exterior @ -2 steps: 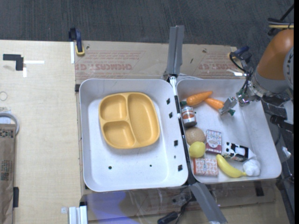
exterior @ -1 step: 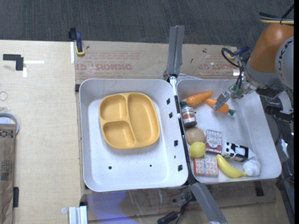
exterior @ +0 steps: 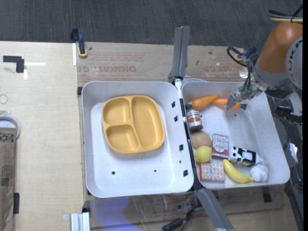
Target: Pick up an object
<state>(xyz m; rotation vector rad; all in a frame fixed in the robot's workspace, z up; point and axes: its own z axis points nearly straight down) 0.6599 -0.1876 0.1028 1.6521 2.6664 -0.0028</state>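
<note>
Positioned over the right bin (exterior: 269, 129) toward its 12 o'clock rim, the gripper (exterior: 236, 101) is seen at the end of the arm (exterior: 281, 52), which reaches in from 3 o'clock. How wide it stands cannot be told, since the tip is small and blurred against the objects beneath it. An orange piece (exterior: 227, 102) is seen touching the tip, yet whether it is held cannot be told.

Just at 9 o'clock of the tip, a carrot (exterior: 205, 101) is laid across the bin floor. At 6 o'clock of the carrot, a small can (exterior: 194, 119) is stood against the divider. Farther toward 6 o'clock, a brown round object (exterior: 201, 139) and a lemon (exterior: 203, 154) are found touching each other. Beside them at 3 o'clock a small carton (exterior: 220, 146) is placed, and a red packet (exterior: 211, 172) is set near the 6 o'clock rim. A banana (exterior: 235, 172) is laid beside it, with a black-and-white toy (exterior: 242, 156) and a white lump (exterior: 259, 173) close by.

The left bin (exterior: 96, 172) is occupied by a yellow divided plate (exterior: 133, 123).
</note>
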